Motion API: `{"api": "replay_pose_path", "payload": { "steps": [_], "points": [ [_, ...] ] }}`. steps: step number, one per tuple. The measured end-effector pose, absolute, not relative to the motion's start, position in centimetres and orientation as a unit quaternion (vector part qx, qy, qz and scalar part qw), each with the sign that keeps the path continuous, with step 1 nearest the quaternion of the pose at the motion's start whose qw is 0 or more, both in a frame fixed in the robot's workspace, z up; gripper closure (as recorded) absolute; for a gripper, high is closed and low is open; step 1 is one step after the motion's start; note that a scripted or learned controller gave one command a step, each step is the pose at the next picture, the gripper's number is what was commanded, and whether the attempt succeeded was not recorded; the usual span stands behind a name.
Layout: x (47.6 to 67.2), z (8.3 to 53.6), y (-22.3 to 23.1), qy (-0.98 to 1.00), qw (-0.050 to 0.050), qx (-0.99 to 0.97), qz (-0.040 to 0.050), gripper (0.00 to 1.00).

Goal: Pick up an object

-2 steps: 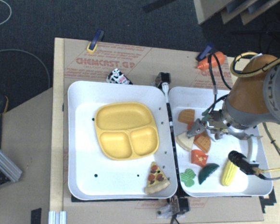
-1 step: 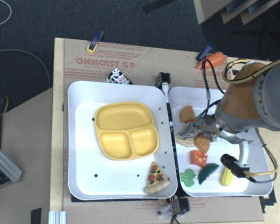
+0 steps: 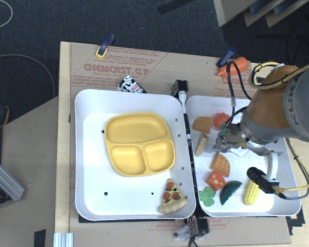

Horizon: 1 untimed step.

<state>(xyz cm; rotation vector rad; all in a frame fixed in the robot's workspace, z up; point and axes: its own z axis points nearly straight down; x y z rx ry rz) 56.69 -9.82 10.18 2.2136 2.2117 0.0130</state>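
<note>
Right bin is crowded: toy foods are packed near the divider wall. Left bin is blocked centrally by yellow tray; open floor is left around it.

left bin: smooth white plastic, slight sheen
divided plate: yellow plastic, matt
right bin: smooth white plastic
toy foods, such as the corn: moulded plastic, faintly glossy
bench top: matt brown board, printed red
arm: grey casing, smooth, with glossy orange band
</note>
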Motion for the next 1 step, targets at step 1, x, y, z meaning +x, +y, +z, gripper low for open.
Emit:
{"api": "replay_pose_path", "payload": {
  "steps": [1],
  "points": [
    [56.83,14.47,-9.51,0.707,0.002,0.707,0.0012,1.00]
  ]
}}
